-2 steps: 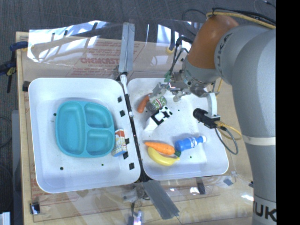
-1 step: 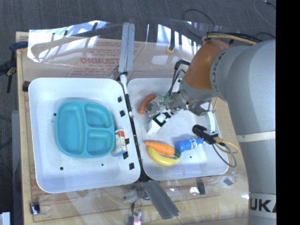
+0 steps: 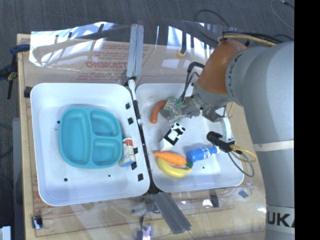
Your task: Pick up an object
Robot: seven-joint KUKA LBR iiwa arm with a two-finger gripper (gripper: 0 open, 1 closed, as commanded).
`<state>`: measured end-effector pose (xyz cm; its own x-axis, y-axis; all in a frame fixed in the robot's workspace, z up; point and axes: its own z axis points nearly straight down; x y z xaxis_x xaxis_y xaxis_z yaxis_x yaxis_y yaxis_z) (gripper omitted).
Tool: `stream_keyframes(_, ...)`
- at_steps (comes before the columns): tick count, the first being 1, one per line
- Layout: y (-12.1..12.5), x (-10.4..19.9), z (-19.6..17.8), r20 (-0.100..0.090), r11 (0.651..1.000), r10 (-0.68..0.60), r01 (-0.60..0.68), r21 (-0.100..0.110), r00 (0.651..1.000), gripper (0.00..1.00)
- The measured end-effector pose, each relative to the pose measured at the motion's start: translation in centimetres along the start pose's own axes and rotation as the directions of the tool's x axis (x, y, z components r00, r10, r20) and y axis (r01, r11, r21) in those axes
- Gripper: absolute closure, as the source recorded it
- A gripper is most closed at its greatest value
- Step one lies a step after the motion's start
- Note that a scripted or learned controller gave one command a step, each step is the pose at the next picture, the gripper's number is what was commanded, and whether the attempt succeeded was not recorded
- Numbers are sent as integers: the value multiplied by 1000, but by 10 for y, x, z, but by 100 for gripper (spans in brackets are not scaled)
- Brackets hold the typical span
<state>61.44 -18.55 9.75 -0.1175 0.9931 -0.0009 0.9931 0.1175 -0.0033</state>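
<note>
left bin: teal tray, small can. right bin: sausage lying steeply on end, just left of gripper. carrot, banana, blue bottle seen nearer front. finger state cannot be told.

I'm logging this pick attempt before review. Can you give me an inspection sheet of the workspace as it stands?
Surface: two white bins, left bin and right bin, side by side on a bench.
Job's things: right bin holds a sausage, carrot, banana, blue bottle and a black-and-white block.
Clutter: teal divided tray and a small can in the left bin.
Grippers: gripper low over the right bin; grasp unclear.
Cables: yellow-black cable at the right bin's edge.
Surroundings: dark carpet.
</note>
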Motion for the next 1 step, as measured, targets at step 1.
stream_keyframes(1, 0, 0, 0, 0, 1000, 0, 0, 0, 1000, 0)
